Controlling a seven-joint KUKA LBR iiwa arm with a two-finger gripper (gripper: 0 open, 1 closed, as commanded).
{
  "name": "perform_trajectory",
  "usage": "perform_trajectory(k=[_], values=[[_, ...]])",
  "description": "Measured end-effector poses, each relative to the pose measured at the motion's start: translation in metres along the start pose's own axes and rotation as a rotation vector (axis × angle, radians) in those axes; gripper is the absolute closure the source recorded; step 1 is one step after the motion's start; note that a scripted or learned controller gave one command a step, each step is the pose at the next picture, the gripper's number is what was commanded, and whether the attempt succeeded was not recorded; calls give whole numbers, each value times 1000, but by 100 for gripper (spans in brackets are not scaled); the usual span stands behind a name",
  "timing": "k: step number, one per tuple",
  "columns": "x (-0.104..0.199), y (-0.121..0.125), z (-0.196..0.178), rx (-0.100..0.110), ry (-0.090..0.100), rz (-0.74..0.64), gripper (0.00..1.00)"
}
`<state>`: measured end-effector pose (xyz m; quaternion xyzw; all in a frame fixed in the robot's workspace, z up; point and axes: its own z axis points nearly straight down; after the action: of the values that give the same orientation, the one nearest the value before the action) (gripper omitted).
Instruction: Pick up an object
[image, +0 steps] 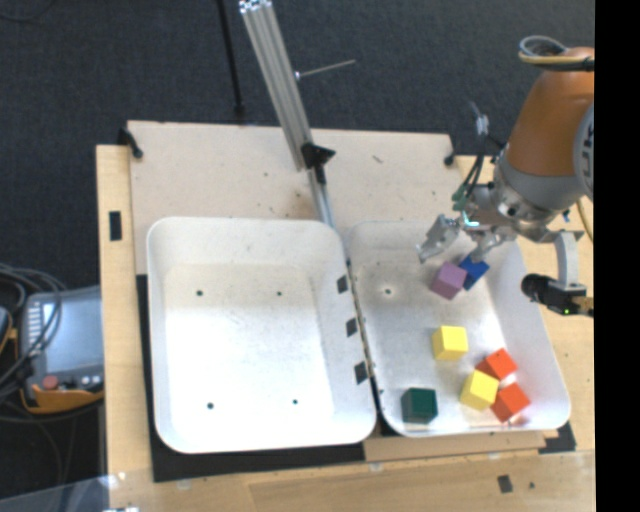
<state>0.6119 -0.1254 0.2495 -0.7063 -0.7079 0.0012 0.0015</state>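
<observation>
In the right bin several small blocks lie loose. A purple block and a blue block touch each other at the bin's far side. My gripper hangs just above and behind these two, open, with its fingers spread and nothing between them. Nearer the front lie a yellow cube, a second yellow cube, two orange-red blocks and a dark green cube.
The left bin stands beside the right one, their rims meeting in the middle. A slanted metal pole rises behind the bins. A black fitting juts over the right bin's right rim.
</observation>
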Motion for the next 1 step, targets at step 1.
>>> perform_trajectory(k=[1], values=[[0, 1, -3, -5, -1, 0, 0]])
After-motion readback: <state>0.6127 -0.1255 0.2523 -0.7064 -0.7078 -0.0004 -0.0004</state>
